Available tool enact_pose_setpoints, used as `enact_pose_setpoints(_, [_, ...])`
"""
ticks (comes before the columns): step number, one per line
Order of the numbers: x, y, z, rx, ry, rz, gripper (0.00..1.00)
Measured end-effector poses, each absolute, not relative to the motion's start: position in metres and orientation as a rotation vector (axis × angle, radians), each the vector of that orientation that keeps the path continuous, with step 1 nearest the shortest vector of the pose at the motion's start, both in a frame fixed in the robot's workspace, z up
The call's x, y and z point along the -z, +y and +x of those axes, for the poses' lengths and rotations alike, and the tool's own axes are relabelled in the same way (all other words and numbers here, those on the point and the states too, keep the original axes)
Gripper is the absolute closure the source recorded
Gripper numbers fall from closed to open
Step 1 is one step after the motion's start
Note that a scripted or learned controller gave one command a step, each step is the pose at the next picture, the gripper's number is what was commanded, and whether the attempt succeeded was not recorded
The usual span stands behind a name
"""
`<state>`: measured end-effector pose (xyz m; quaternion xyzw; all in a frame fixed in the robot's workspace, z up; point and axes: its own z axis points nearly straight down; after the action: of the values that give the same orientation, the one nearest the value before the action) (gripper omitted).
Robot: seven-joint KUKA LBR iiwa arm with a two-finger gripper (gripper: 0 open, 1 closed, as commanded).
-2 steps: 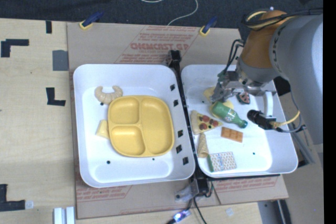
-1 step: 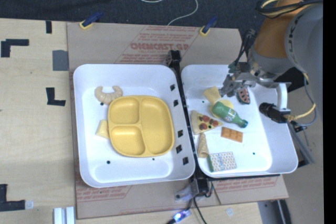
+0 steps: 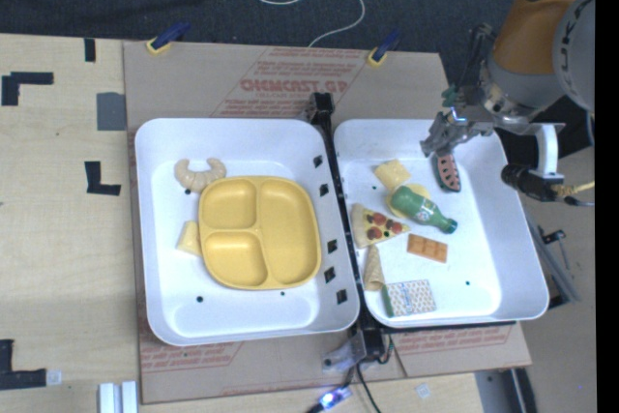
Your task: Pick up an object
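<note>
My gripper [image 3: 437, 140] hangs over the upper right part of the right bin [image 3: 503, 290], at the end of the grey arm with its orange band. Just below it lies a red watermelon slice [image 3: 449, 172], touching or nearly touching the gripper's tip. Left of the slice are a pale yellow cheese piece [image 3: 392, 174] and a green bottle [image 3: 422, 208] lying on its side. A pizza slice [image 3: 375, 226], an orange cracker [image 3: 427, 249], a tan cone-like piece [image 3: 372, 270] and a patterned packet [image 3: 409, 297] lie lower in the same bin.
The left bin [image 3: 160, 150] bears a yellow divided plate [image 3: 259, 232], a beige croissant [image 3: 198, 172] and a yellow wedge [image 3: 188, 237]. A black divider with clips [image 3: 334, 208] runs between the bins. A white cable [image 3: 309, 0] lies behind the bench.
</note>
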<state>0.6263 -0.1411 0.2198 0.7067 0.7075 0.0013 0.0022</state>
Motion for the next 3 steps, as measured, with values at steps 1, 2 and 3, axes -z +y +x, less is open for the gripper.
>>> enact_pose_setpoints(1, [-0.224,-0.141,0.626,0.0,2.223,2.221,1.0])
enact_pose_setpoints(2, [-0.213,-0.089,0.606,0.003,2.228,2.218,1.0])
enact_pose_setpoints(3, [-0.212,-0.031,0.582,0.003,2.232,2.217,1.0])
